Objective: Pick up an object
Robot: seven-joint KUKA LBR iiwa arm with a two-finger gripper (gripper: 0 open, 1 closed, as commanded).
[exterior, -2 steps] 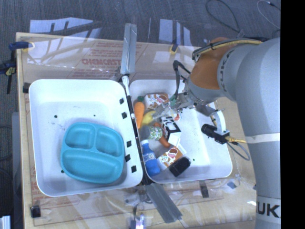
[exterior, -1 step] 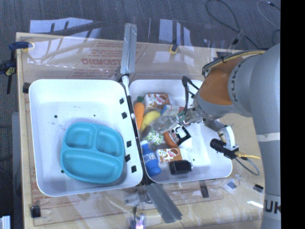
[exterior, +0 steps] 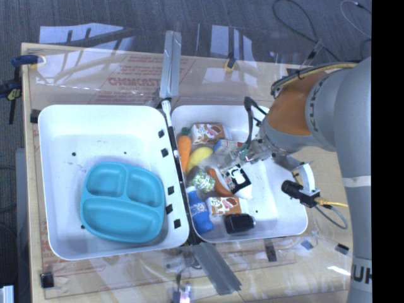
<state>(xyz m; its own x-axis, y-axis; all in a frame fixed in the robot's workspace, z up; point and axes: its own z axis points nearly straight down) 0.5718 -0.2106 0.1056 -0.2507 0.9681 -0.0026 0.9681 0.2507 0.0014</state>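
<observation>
The right bin (exterior: 287,216) holds a heap of small things. Among them are an orange carrot (exterior: 184,151), a yellow fruit (exterior: 201,156), a printed snack packet (exterior: 208,132), a green and white ball (exterior: 203,182), a blue bottle (exterior: 199,212), a second printed packet (exterior: 224,205) and a black box (exterior: 238,223). My gripper (exterior: 243,160) is lowered into the middle of this bin, right over the heap, beside a black and white item (exterior: 238,180). I see nothing lifted off the heap.
In the left bin (exterior: 57,131) lies a blue divided plate (exterior: 123,202). A metal divider bar (exterior: 169,68) runs between the bins. The grey arm with its orange band (exterior: 293,109) crosses the right bin's far right side. Cables (exterior: 328,207) trail at the right.
</observation>
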